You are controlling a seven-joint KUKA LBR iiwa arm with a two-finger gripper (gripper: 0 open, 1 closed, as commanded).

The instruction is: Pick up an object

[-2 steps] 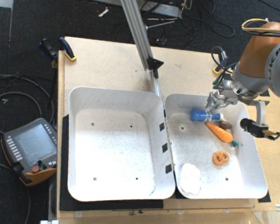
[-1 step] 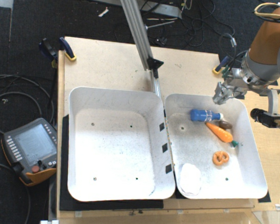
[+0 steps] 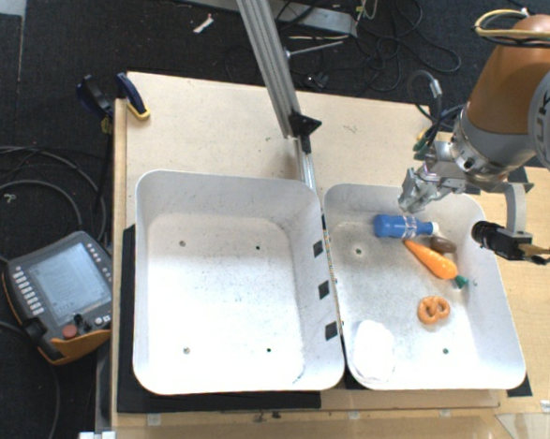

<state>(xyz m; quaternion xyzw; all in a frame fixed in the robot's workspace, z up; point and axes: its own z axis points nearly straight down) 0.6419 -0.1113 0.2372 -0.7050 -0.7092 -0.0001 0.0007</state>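
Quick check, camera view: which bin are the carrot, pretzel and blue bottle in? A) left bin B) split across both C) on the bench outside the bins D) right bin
D. The carrot, pretzel and blue bottle all lie in the right bin, with the gripper just above the bottle.

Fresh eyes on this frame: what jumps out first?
The grey and orange arm reaching in from the right, its gripper low over the far end of the right bin, just above a blue bottle. Next, the bright items clustered there: an orange carrot beside the bottle, a small pretzel nearer the camera, and a white object at the near edge.
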